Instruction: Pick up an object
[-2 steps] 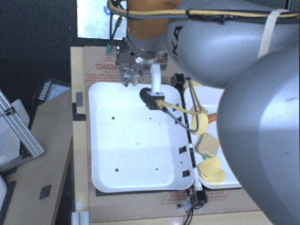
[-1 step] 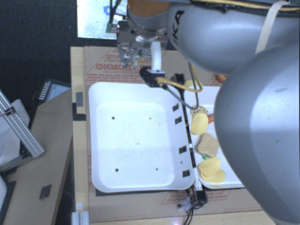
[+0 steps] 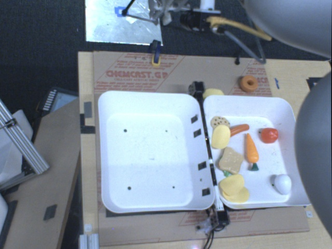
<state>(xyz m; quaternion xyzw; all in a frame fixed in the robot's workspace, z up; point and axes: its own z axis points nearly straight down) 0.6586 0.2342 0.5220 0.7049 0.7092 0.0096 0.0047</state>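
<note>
I read "CHEMCAST GP" on the brown board point(image 3: 137, 74) behind the bins; smaller print's illegible. Arm point(image 3: 290, 14) blurred, cut off at right; gripper state: can't tell.

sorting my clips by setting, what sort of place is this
Most likely a robot lab's test bench, not a kitchen. Two shallow white bins sit on a cardboard sheet, the right bin holds toy food such as a carrot and a tomato, and a grey robot arm looms over them.

Arm point(image 3: 290, 14): smooth grey rounded casing, blurred by closeness. Yellowish cable point(image 3: 238, 26) and dark hose alongside. White cylinder above.
</note>
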